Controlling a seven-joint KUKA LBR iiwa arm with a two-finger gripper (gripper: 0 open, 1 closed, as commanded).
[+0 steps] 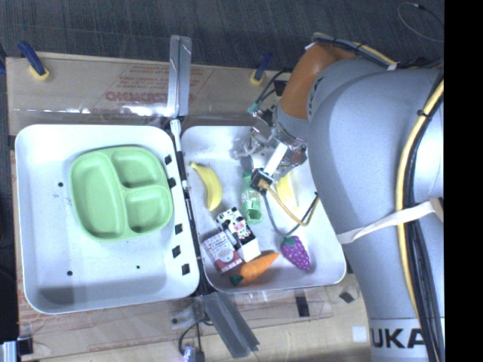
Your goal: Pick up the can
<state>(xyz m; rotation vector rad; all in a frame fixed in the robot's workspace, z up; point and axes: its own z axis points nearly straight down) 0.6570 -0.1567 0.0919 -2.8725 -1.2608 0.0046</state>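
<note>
The arm (362, 149) reaches in from the right over the right bin (219, 138). Its gripper (245, 151) hangs low over the far middle of that bin. Whether it is released or clenched on anything cannot be told from this slant.

The can (251, 205) is green and sits in the middle of the right bin, just nearer than the gripper. A banana (208, 185) lies to its left by the bin's left wall. A cow-patterned carton (235, 226) is just near-left of the can, and a red box (220, 251) touches the carton's near side. A carrot (256, 266) lies at the near wall, with purple grapes (296, 253) to its right.

The left bin (30, 202) holds a green divided plate (121, 191).
</note>
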